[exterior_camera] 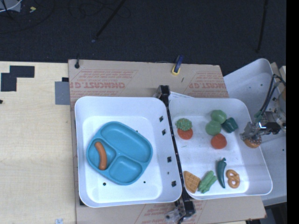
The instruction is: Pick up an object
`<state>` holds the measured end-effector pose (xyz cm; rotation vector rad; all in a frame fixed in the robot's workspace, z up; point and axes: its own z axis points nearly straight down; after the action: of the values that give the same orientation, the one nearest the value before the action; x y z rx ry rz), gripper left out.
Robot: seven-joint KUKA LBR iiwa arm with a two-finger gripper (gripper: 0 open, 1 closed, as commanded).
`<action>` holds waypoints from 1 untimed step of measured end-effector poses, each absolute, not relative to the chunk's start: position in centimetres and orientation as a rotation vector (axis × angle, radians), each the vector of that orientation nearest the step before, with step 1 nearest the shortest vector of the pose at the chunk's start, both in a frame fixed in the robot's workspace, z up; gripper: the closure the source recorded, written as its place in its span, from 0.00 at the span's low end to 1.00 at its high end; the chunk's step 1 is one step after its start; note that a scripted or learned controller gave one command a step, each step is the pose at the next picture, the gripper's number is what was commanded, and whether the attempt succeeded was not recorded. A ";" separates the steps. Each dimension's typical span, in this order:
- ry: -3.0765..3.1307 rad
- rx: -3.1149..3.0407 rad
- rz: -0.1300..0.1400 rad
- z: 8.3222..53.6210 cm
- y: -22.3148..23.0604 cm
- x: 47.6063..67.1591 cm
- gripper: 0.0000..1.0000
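Since the jaws' state at the gripper (253, 138) cannot be told, at three o'clock of the right bin (247, 107), it should centre squarely over the orange piece (252, 143) before closing.

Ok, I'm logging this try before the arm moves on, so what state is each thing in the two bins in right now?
Blue divided plate: flat in the left bin.
Toy sausage: lying in the plate's left compartment.
Toy pretzel: flat in the right bin.
Dark green chili: lying beside the pretzel.
Red tomato: resting free.
Pincer: at the right bin's right rim, over an orange piece; a grip can't be judged.
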<state>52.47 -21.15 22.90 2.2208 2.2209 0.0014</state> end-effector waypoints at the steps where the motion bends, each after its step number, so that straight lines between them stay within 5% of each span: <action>1: 2.228 2.221 0.000 22.8 -16.9 52.1 1.00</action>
<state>52.06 -16.92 22.80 2.2206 2.2279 0.0002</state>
